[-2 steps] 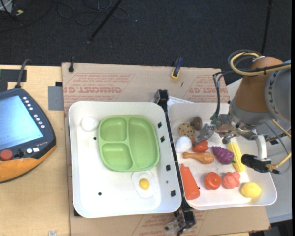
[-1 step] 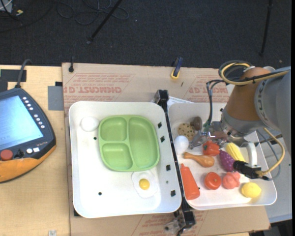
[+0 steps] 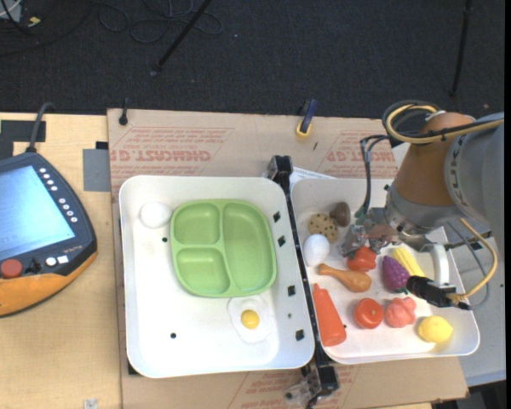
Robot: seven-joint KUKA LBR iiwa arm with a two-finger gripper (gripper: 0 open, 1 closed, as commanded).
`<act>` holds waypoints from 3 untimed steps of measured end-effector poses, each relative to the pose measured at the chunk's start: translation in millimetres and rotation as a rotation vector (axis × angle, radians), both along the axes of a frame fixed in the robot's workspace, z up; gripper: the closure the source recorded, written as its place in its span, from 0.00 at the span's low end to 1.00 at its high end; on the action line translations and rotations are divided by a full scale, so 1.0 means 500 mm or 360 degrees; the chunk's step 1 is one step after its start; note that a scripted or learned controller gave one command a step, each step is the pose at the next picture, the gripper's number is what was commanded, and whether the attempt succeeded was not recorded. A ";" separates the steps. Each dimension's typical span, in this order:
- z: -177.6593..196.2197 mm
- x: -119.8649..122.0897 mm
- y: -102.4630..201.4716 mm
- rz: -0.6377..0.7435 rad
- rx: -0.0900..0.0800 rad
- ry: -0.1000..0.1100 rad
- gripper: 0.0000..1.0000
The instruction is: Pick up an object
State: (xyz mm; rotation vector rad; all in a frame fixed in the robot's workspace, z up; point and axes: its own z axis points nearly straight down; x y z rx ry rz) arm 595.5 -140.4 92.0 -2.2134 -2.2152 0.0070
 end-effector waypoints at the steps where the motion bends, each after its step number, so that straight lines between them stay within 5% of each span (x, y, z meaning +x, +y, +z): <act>1: 0.117 0.005 0.006 -0.0001 -0.0005 -0.0012 1.00; 3: 0.267 -0.004 -0.016 -0.0003 -0.0005 -0.0010 1.00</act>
